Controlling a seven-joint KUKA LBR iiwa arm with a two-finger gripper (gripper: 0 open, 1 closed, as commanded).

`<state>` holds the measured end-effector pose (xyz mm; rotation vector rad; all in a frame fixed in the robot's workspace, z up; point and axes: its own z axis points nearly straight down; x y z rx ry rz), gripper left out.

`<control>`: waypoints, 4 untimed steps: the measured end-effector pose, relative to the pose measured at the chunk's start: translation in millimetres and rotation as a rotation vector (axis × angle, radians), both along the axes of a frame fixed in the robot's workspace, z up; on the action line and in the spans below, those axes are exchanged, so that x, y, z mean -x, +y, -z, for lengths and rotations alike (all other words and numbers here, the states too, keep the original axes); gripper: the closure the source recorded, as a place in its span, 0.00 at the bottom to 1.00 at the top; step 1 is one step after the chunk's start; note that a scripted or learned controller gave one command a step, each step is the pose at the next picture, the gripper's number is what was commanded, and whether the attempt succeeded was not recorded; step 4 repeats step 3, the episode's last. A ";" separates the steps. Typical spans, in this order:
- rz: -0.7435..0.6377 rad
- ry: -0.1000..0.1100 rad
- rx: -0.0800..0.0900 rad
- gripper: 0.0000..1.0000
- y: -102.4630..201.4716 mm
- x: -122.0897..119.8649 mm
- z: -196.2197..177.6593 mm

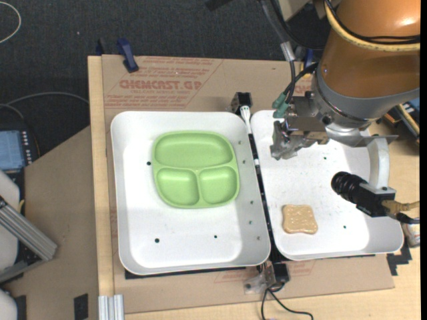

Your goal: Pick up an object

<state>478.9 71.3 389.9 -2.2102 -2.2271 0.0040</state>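
A tan, toast-like piece (299,219) lies flat in the near part of the right bin (373,244). My gripper (283,149) hangs over the far left part of that bin, well behind the tan piece and apart from it. Nothing shows between its fingers. A green divided plate (195,169) with three compartments rests in the left bin (133,205).
The two white bins sit side by side on a cardboard sheet (160,79). The raised rims between the bins (257,179) run just left of my gripper. A blue clip (127,53) sits at the cardboard's far edge. Cables trail at the front (280,299).
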 end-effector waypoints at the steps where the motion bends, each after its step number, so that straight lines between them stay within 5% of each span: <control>1: 0.012 -0.016 0.001 1.00 -38.8 -1.1 -85.8; 2: -0.001 -0.003 0.000 1.00 31.2 0.0 -76.3; 4: 0.005 -0.001 0.002 1.00 43.4 -1.0 -66.8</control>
